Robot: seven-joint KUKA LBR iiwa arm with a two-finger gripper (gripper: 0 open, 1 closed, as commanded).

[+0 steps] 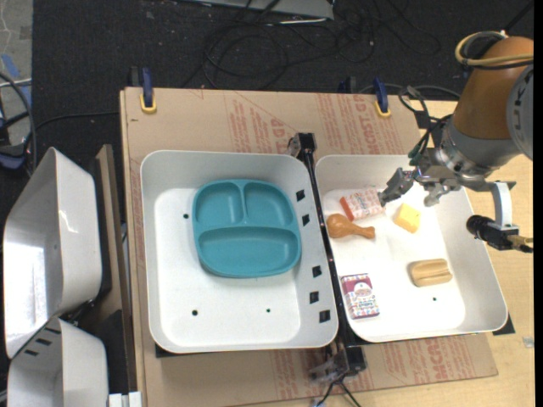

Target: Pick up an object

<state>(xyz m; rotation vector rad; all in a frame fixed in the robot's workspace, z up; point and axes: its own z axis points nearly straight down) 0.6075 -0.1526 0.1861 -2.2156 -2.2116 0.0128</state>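
My gripper [416, 190] hangs over the far part of the right bin [475, 261], fingers spread open with nothing between them. Just below it lies a yellow block [408, 219]. To its left sits a red and white packet [361, 203], and beside that an orange-brown chicken-leg shape [347, 226]. Nearer the front lie a tan bread roll [428, 272] and a small pink and white box [361, 295]. The left bin [170, 253] holds a teal divided plate [246, 228].
The two bins meet along a black-clipped divider [316, 227]. Brown cardboard [254, 117] lies under the bins. White tubs [47, 244] stand off the bench at the left. Cables run across the dark floor behind.
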